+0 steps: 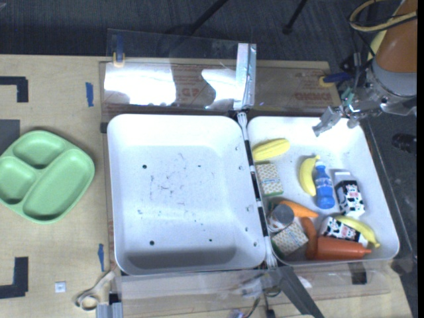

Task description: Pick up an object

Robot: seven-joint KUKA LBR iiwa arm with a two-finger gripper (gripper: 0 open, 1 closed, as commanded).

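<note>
Objects for pickup lie in the right bin: yellow corn, a banana, a blue bottle and a carrot. The tool hangs over the bin's far right corner, above the objects; its state cannot be determined.
</note>
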